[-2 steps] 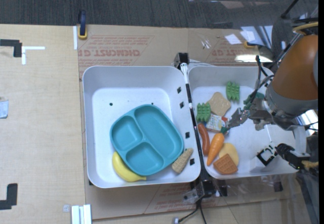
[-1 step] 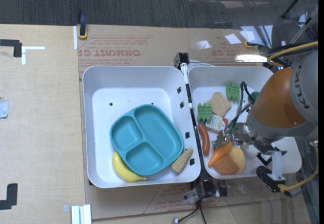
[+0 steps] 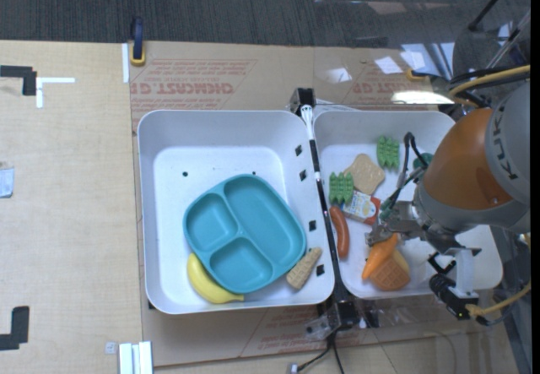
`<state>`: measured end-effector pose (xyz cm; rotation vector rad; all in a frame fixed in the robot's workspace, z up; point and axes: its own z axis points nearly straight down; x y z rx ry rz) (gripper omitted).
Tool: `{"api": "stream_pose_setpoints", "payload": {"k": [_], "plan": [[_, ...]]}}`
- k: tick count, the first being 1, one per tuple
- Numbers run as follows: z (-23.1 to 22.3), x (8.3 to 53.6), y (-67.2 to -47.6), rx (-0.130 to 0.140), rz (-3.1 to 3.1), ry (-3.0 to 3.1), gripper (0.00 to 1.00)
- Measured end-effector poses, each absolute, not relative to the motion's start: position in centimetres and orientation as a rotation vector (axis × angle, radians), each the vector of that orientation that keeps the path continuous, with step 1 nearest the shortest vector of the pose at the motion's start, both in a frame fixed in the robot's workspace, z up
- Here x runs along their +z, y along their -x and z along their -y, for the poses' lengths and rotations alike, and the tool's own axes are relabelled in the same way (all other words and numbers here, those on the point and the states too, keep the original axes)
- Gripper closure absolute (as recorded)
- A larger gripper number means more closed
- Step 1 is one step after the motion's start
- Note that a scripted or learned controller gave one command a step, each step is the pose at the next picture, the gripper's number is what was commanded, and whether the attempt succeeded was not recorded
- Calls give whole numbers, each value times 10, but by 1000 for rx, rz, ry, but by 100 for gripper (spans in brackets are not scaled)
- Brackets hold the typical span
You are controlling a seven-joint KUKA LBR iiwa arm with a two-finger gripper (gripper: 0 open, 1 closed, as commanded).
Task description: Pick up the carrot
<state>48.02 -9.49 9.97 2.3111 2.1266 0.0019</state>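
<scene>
Camera view has my gripper [image 3: 390,237] right over the carrot's [image 3: 381,259] top end, can't tell if it's gripping, so I'd drop straight and squeeze mid-body.

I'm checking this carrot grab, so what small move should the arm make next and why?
Probably a short, straight descent onto the carrot. The gripper sits right at the carrot's upper end in the right bin, and a waffle lies against the carrot's lower end, so coming straight down should avoid nudging it.
</scene>
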Motion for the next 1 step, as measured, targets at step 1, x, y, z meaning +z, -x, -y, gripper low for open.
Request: {"api": "stream_pose_setpoints", "payload": {"k": [1], "plan": [[50,191,-505,-3,-1751,-2608,100]]}}
